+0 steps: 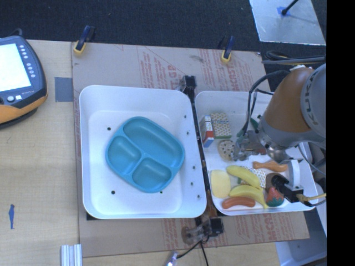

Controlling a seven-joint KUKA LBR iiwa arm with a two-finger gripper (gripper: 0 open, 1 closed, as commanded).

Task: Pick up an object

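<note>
The right bin (222, 100) holds several toy foods: a red and white carton (207, 130), a checkered green block (220, 124), a round speckled cookie (225, 148), a pale yellow slice (219, 183), two bananas (246, 175), a red sausage (238, 203), an orange carrot-like piece (269, 165) and a dark red item (274, 193). My gripper (244, 148) hangs low in this bin, just right of the cookie and above the bananas. The grey and orange wrist covers much of the bin's right half.
The left bin (94, 204) carries a blue three-section tray (145, 153). A teach pendant (16, 73) lies at the far left of the bench. Clamps (82, 40) sit at the cardboard's back edge. Cables run near the front edge.
</note>
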